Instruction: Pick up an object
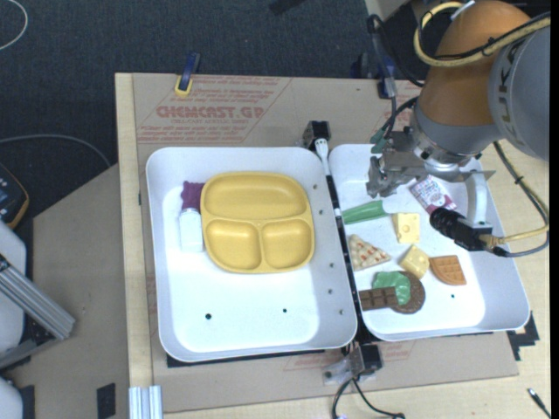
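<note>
Gripper (382,182) hovers over the right bin (507,299), can't tell its opening. I'd drop straight onto the green pea pod (362,210), clear of the cheese wedge (407,227).

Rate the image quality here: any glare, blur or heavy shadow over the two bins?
Camera view: lighting even and soft; the left bin floor is bright, nearly washed out; the yellow divided tray stays sharp; the gripper looks slightly soft and dark, casting faint shadow on the right bin.
</note>
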